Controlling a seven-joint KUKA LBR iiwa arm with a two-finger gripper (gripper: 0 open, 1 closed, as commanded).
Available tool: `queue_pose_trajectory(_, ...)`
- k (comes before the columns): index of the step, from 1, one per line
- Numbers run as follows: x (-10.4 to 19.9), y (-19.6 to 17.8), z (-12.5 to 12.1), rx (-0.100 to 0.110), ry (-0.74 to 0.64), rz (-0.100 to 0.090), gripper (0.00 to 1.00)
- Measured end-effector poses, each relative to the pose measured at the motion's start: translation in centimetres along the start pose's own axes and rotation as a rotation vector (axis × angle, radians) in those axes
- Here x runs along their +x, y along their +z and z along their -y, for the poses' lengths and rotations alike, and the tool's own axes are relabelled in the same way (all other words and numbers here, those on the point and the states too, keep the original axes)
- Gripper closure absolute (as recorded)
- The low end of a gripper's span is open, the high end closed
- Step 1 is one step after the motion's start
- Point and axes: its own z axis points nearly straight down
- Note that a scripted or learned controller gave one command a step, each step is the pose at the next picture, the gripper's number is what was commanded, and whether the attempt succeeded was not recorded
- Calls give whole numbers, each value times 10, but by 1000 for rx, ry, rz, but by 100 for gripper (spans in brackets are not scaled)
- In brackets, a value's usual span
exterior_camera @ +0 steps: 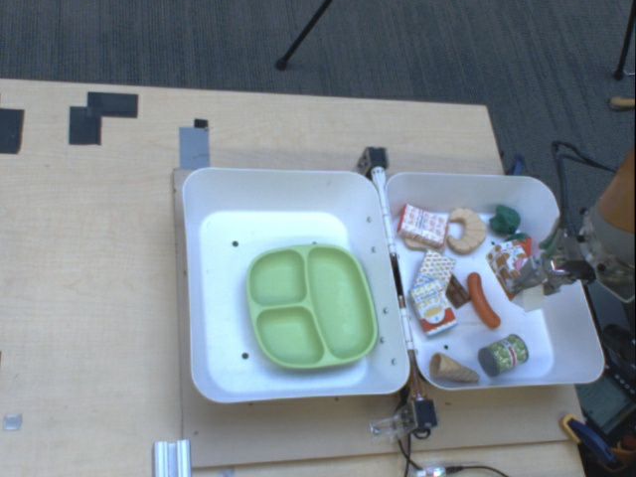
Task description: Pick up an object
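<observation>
The right bin [566, 361] holds several toy foods: a red and white box [424, 226], a tan ring-shaped pastry [465, 230], a green piece [507, 219], a colourful packet [507, 262], a red sausage [484, 300], a patterned carton [432, 286], a cone [452, 369] and a green can [504, 355]. My gripper [542, 272] hangs low at the bin's right side, right beside the colourful packet's right edge. Whether it touches the packet is unclear.
The left bin [209, 266] holds a light green divided plate [311, 306]. A small brown piece [457, 291] lies between the carton and the sausage. The arm's grey wrist [608, 251] with its orange band [618, 202] overhangs the right bin's rim.
</observation>
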Motion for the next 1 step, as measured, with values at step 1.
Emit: queue_pose_trajectory(1, 70, -27, -16, 1, -1, -1, 100)
